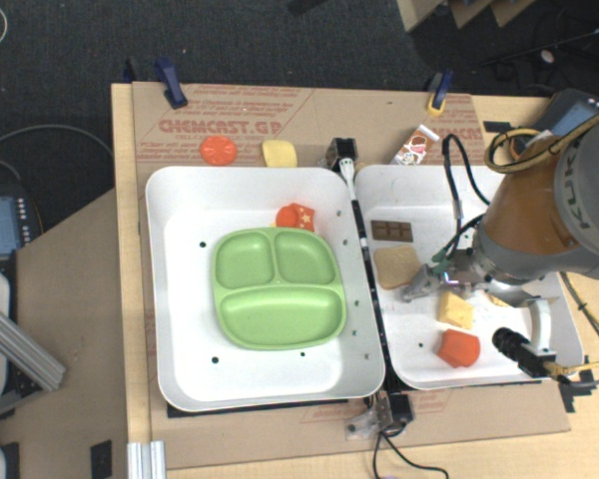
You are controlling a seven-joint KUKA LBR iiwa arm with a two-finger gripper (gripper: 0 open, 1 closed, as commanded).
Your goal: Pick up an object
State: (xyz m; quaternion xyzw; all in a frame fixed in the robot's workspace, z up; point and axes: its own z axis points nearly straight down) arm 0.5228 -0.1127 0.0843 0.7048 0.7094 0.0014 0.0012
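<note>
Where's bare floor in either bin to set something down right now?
Left bin: bare floor all round the green divided plate, widest in front of it and on its left; a small red-orange toy sits behind it. Right bin: crowded mid-floor by the hand, brown block, tan piece, yellow piece and red block; its front-left corner is bare.

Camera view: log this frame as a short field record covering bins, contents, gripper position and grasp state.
left bin: green divided plate; small red-orange piece beside its far edge
right bin: brown square, tan piece, yellow block, red-orange block
gripper: low over right bin, beside the tan piece
grasp: nothing seen between fingers
outside bins: orange disc, yellow piece on the board
</note>
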